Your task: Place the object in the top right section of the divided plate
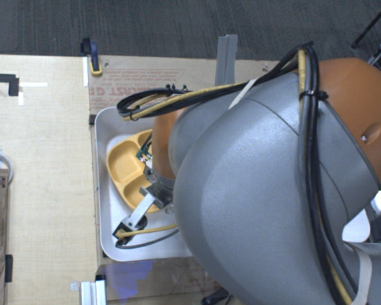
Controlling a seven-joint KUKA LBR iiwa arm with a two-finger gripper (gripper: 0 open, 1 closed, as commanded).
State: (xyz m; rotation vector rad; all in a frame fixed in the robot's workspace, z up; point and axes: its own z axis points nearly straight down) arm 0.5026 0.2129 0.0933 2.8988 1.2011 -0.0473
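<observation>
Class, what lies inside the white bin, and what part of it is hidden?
A yellow divided plate lies inside the white bin; its left sections show. The grey arm covers the plate's right side and most of the bin, so anything there cannot be seen.

Soft, even light from overhead. The bench left of the gripper is bright and flat, without hard shadows. The arm has a broad dull sheen and shades the bin around the gripper. Focus is slightly soft.
</observation>
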